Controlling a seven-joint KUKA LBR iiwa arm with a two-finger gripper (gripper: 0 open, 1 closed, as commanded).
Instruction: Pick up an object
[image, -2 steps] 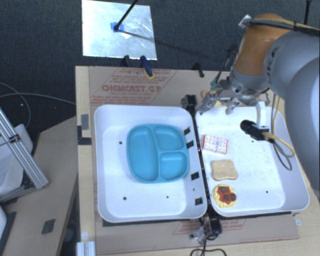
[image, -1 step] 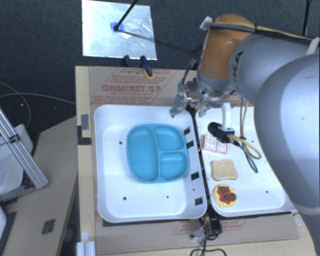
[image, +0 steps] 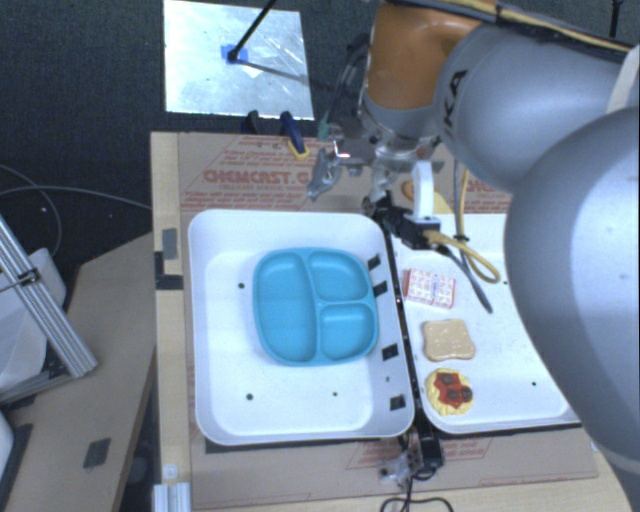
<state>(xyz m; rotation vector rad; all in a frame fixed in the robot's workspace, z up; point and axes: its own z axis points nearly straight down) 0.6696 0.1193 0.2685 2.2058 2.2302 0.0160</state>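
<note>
In the right bin (image: 520, 395) lie a pizza (image: 449, 392), then toast (image: 448, 340), then a pink tile (image: 430, 288). Farther off, the gripper (image: 328, 178) hangs over the bins' far rim, nothing visibly in it; whether it is spread or closed I cannot tell. This looks like the approach step: next it must move over one item and descend.

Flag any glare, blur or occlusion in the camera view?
Camera view: light even and soft; glare on the silver sheet at top; the arm, nearest the lens, looks soft and hides part of the right bin; blue plate and toast are sharp.
</note>
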